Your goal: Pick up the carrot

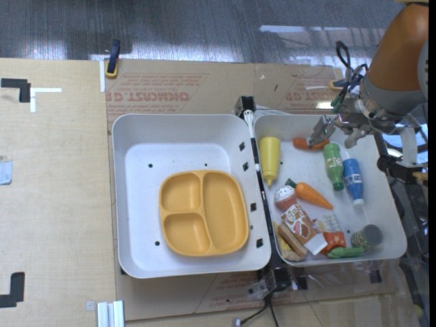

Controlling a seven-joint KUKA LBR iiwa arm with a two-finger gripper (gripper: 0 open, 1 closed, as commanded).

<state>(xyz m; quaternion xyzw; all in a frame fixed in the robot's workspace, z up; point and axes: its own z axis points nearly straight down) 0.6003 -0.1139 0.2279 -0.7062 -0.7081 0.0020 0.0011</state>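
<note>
The carrot [313,194], orange with a green top, lies tilted in the middle of the right bin [392,203]. My gripper [336,139] hangs over the bin's far part, up and right of the carrot and apart from it. Its two fingers are spread, with nothing between them. One fingertip [317,139] is next to a small orange item [302,143] by the far wall. A green bottle [333,166] lies just below the gripper.
Around the carrot lie a yellow mustard bottle [270,158], a blue bottle [352,179], a red-and-white can [285,196], food packets [300,225], a green pepper [347,252] and a grey can [368,236]. The left bin [129,182] holds a yellow divided plate [203,212].
</note>
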